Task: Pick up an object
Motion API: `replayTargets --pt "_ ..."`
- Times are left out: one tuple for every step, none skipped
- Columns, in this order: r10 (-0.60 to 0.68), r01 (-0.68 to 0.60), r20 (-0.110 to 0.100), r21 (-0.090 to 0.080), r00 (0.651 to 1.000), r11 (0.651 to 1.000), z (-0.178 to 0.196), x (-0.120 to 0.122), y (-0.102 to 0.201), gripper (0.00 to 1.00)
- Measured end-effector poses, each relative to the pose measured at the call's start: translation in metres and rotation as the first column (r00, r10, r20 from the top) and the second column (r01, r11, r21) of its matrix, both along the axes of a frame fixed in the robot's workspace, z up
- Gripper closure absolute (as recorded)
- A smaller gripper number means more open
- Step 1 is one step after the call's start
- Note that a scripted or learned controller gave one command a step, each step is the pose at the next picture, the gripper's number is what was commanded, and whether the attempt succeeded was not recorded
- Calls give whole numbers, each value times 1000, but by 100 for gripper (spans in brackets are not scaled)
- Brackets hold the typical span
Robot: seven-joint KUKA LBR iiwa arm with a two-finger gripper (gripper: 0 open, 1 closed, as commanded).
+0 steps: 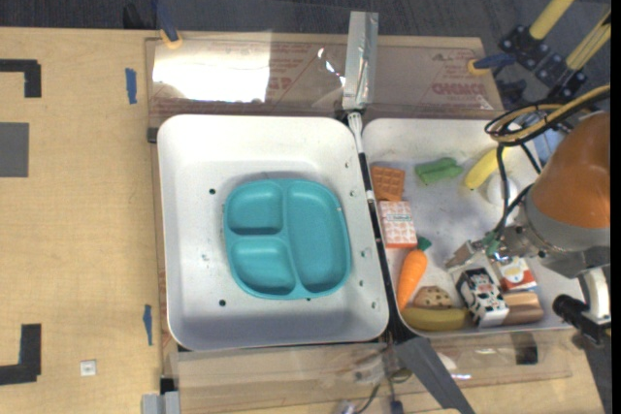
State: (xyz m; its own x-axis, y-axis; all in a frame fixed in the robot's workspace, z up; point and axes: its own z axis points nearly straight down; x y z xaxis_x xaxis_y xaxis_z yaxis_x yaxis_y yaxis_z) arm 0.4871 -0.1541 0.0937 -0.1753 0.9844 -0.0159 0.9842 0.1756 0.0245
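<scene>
- The jaws (482, 291) hang low over the front of the right bin (441, 208); we cannot tell from this slanted view how they are set, and nothing shows plainly between them.
- We judge the step in hand to be the reach down toward a pick, with no object lifted yet.
- Candidate objects all lie in the right bin: a banana (434, 317) at the front edge, a carrot (413, 273) just beside it, a brown sausage-like piece (521, 309) near the jaws, a pink box (397, 225), a waffle (387, 180), a green piece (439, 171) and a yellow piece (480, 170) toward the back.
- The jaws sit closest to the brown piece and the banana, amid a crowded cluster.
- In our judgement, the next move calls for settling on one item and closing squarely around it; neighbours lie touching or nearly so, and could be nudged aside.
- The arm (579, 189) comes in from the right, its orange band above the wrist, the wrist bent down over the bin's front right corner.
- The left bin (184, 208) holds a teal divided plate (287, 236), well apart from the jaws.
</scene>
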Motion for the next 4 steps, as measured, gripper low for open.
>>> replayTargets --pt "35 -35 -2 -1 999 999 -1 -1 0 0" --pt "37 -37 -8 5 999 999 -2 -2 12 0" --pt "39 -38 -10 8 999 999 -3 -2 13 0" --pt "391 -391 -25 11 920 920 19 -7 55 0"
